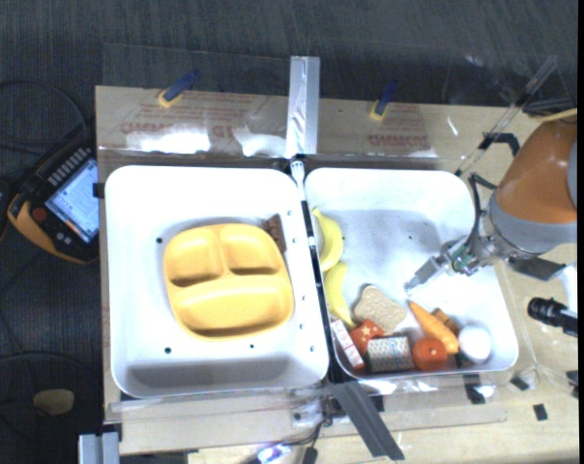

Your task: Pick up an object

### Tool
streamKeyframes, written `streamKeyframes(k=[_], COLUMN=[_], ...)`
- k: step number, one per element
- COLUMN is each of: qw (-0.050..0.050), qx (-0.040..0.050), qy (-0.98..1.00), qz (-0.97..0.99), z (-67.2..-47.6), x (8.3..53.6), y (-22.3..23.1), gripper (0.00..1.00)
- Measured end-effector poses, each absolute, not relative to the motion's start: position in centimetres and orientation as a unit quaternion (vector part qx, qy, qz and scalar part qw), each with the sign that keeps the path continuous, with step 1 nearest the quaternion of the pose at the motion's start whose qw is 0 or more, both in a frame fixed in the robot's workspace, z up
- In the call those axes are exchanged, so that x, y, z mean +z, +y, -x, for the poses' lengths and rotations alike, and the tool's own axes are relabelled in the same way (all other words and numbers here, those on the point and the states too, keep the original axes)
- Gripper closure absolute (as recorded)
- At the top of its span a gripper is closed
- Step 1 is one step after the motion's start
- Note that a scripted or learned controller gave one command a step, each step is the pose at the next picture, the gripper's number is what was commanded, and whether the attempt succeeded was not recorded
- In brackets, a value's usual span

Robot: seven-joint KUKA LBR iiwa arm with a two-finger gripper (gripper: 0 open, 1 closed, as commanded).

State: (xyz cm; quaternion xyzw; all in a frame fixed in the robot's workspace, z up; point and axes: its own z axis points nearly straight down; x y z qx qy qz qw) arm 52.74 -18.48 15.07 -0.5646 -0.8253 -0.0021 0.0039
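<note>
Small toy foods, among them an orange plastic carrot point(434, 321), a white egg point(475, 342) and a yellow banana point(329, 243), crowd the right white bin's point(389, 184) near corner. The hand point(420, 275) hovers above them, whether spread or pressed together I cannot tell. A yellow sectioned tray point(228, 277) fills the left white bin point(137, 259) on the pale wooden worktop point(118, 104), over dark carpet point(273, 13).

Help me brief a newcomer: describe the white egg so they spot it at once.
Start at the right-hand white bin and go to its near right corner. The egg lies there, just right of the carrot and the tomato. It is the one smooth, plain white, rounded thing among red and orange foods.
</note>
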Motion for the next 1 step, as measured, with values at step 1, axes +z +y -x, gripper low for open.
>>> streamKeyframes(k=[1], qw=[-0.004], qx=[-0.0023], qy=[-0.826], qz=[0.563], z=[-48.79], x=[8.93], y=[-20.75], gripper=[0.0])
